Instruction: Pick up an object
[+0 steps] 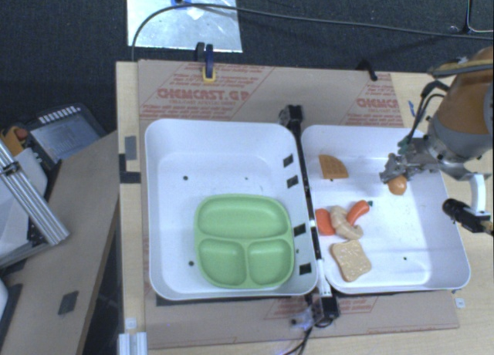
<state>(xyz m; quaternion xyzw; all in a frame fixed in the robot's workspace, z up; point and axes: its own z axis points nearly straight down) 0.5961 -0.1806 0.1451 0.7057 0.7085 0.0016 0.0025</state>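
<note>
My gripper (394,174) hangs over the right part of the right bin (432,268), reaching in from the right edge. A small orange ball (397,186) lies directly under its tip, touching or nearly touching it. A tan wedge (333,166) lies to the left of the gripper. Nearer the front sit a red piece (323,221), an orange-red carrot-like piece (358,211) and a beige lump (346,225), bunched together. A slice of toast (350,260) lies in front of them.
The left bin (166,160) holds a green divided plate (244,239). A black divider with clips (301,184) runs between the bins. A black part of the arm (467,214) juts over the right bin's right rim. Cables cross the dark floor behind the bench.
</note>
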